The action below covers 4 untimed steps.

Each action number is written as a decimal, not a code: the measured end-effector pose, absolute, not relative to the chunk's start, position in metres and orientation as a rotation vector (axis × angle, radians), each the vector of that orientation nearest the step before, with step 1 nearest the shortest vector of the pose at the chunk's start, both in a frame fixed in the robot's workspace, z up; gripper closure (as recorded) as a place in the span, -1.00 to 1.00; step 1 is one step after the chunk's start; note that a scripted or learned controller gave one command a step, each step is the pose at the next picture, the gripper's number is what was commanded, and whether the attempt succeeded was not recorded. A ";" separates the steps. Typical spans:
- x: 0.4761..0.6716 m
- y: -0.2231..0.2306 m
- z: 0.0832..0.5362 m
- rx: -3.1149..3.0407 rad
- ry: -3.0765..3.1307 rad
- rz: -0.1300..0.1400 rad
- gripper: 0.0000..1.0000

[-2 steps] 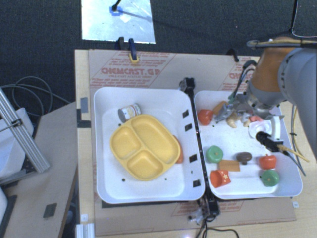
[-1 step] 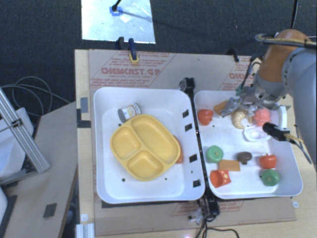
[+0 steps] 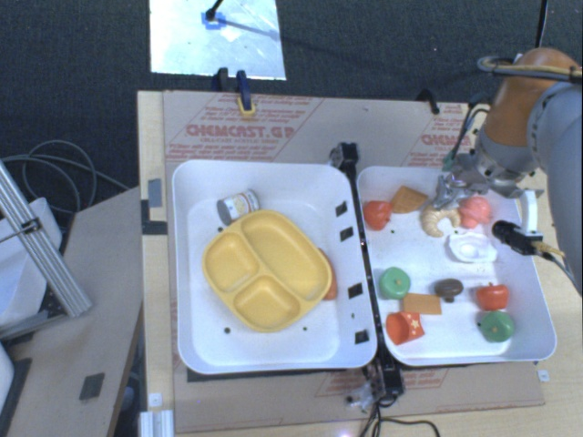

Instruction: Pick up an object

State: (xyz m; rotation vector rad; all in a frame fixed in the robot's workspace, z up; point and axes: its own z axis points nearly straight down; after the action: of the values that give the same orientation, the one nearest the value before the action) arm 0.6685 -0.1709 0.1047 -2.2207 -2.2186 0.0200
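My gripper [image 3: 445, 194] hangs low over the back of the right bin [image 3: 537, 335], reaching in from the right. Just below its tip lies a beige croissant-shaped toy [image 3: 439, 220], touching or nearly touching it. A pink round toy [image 3: 475, 211] sits just to the right and an orange wedge [image 3: 409, 198] to the left. I see nothing lifted off the bin floor.
The right bin also holds a red tomato [image 3: 376, 214], a white piece [image 3: 470, 247], a green disc [image 3: 394, 283], an orange block [image 3: 422, 304] and several other small toys. In the left bin [image 3: 196, 335] are a yellow divided plate [image 3: 266, 269] and a small can [image 3: 238, 207].
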 end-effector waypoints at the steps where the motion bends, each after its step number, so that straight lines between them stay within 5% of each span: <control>1: 0.669 -0.170 0.103 -2.219 -2.222 0.017 -1.00; 2: 0.648 -0.203 0.094 -2.228 -2.236 -0.031 -1.00; 3: 0.586 -0.207 0.085 -2.221 -2.219 0.002 -1.00; 4: 0.590 -0.207 0.097 -2.224 -2.228 -0.006 1.00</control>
State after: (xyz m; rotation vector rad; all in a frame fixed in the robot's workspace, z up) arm 0.5904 -0.2069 0.0969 -2.2245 -2.2280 -0.0056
